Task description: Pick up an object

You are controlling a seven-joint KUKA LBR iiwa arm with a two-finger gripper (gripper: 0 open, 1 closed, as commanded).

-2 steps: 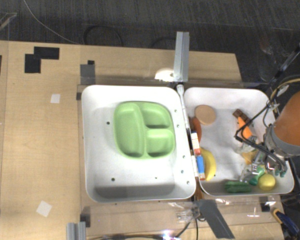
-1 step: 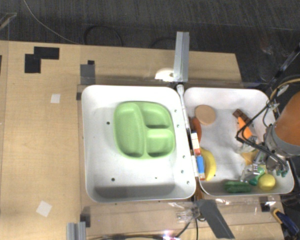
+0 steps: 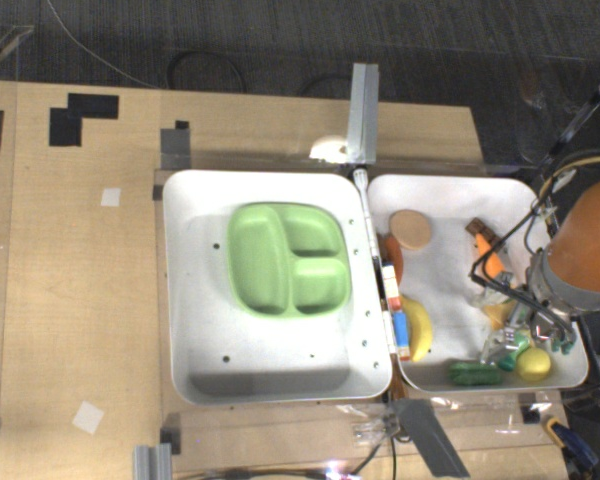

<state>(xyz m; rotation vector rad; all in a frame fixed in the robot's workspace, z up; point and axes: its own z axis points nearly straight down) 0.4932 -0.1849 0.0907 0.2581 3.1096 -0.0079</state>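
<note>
Desk [image 3: 70, 298]: two white bins side by side.

Left bin [image 3: 195, 368]: one green divided tray [image 3: 285, 258], near the centre.

Right bin [image 3: 445, 268]: one tan disc [image 3: 411, 230] at the far left corner; one banana [image 3: 418, 328] and one blue-and-white marker [image 3: 400, 330] along the left wall; one green object [image 3: 477, 373] and one yellow ball [image 3: 533, 364] at the near edge; one orange item [image 3: 488, 251].

Tool [image 3: 525, 333]: low over the right bin's near right corner, just beside the yellow ball; its state cannot be told.
</note>
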